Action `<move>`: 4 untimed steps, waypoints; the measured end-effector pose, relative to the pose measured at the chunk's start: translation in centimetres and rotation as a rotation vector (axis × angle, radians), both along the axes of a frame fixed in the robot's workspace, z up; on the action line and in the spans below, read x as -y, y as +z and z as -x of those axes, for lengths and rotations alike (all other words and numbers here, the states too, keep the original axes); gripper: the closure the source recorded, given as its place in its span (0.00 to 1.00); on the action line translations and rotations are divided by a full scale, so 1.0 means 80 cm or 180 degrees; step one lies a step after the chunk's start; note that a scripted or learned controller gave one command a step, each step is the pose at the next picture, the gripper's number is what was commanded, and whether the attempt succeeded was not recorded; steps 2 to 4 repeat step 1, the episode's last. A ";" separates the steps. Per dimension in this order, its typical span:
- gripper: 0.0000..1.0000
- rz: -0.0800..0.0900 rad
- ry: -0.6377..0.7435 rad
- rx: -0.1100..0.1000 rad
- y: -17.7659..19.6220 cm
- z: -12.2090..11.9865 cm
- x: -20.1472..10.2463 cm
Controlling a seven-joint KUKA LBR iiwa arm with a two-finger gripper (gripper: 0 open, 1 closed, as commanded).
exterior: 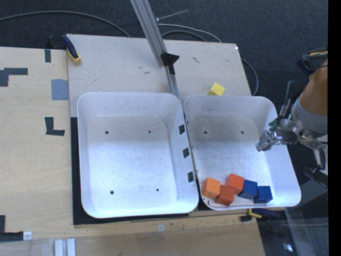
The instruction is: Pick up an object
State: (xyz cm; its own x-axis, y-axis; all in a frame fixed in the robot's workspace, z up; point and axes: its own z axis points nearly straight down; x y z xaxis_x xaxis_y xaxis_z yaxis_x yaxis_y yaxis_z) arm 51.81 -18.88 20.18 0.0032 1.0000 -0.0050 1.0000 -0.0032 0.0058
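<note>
**Blocks bunched at the near rim, claw off to the far right**

Where the right bin [229,108] curves into its near corner, five blocks sit bunched together: three orange blocks [212,186] and two blue blocks [248,189], some touching. Past them, farther from the camera and to their right, the claw [265,143] hangs over the bin's right side, well apart from the cluster, with nothing visibly in it; how wide it stands I cannot tell. Beside this bin lies the left bin [85,143]. Farther back, one yellow block [217,89] rests on the tabletop [117,63], just outside the right bin's far rim.
</note>
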 end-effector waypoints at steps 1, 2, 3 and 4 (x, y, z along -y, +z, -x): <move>1.00 -0.0011 0.0018 -0.0025 0.006 0.000 -0.005; 1.00 -0.0011 0.0018 -0.0025 0.006 0.000 -0.005; 1.00 -0.0011 0.0018 -0.0025 0.006 0.000 -0.005; 1.00 -0.0011 0.0018 -0.0025 0.006 0.000 -0.005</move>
